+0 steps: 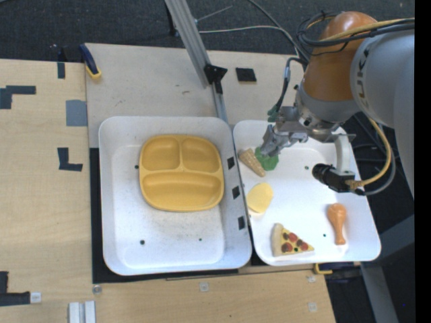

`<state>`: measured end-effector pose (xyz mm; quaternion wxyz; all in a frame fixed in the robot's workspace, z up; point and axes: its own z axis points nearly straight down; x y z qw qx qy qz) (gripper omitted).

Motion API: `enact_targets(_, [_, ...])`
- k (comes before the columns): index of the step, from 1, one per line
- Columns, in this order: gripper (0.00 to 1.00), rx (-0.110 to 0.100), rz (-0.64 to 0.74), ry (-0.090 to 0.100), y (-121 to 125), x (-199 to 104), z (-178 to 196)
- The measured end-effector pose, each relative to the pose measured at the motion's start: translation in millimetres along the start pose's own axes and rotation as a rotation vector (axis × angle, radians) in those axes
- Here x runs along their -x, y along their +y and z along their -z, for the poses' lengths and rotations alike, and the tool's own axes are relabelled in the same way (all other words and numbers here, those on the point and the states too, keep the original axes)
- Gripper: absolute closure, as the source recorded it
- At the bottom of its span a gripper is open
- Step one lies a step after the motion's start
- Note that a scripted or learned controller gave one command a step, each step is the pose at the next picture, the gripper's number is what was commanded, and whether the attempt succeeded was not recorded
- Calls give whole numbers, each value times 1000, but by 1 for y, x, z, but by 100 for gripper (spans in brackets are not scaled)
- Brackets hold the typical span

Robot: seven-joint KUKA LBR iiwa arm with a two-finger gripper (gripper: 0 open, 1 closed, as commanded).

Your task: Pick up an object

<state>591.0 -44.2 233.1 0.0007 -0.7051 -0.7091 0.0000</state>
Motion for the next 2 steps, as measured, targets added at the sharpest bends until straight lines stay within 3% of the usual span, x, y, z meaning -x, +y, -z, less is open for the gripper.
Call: enact_targets(2, [100, -1, 0, 0, 9, -101, -4])
